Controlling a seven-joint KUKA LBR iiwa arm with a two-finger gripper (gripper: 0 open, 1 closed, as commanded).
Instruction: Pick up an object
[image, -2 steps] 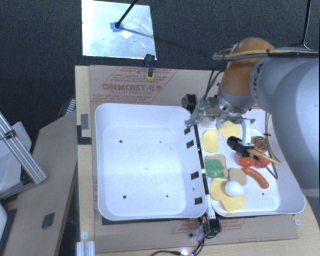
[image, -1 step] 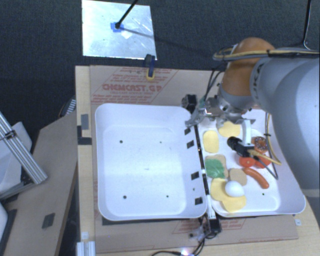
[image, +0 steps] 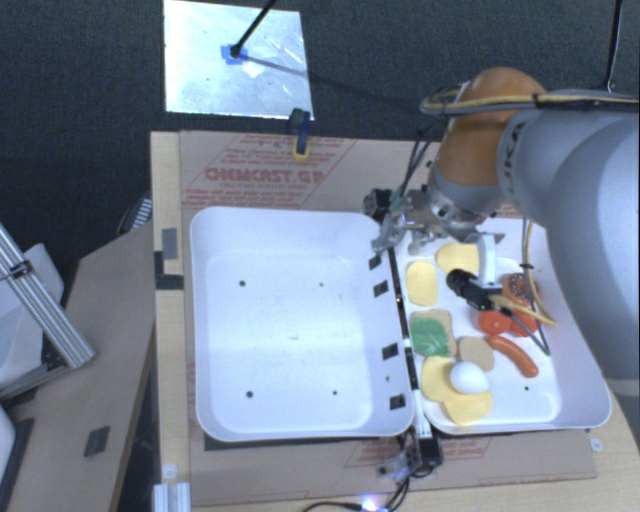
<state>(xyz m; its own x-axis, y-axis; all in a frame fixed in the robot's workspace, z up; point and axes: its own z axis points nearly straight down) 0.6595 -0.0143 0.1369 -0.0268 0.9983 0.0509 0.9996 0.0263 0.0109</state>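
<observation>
My gripper (image: 398, 226) hangs over the far left corner of the right bin (image: 570, 400), by the wall between the two bins. Just below it lie a pale yellow oblong piece (image: 422, 283) and a second yellow piece (image: 457, 258). Further toward the front are a green piece (image: 432, 335), a tan piece (image: 476, 352), a red sausage (image: 515, 355) and a white egg (image: 468, 378) resting on a yellow disc (image: 452, 402). I see nothing held in the gripper.
The left bin (image: 215, 300) stands beside the right one, and their walls meet at a ridge with black clips (image: 390, 350). An orange-red piece (image: 494, 322) and a patterned item (image: 521, 288) lie near the right bin's right side. The grey arm (image: 570, 170) covers the far right.
</observation>
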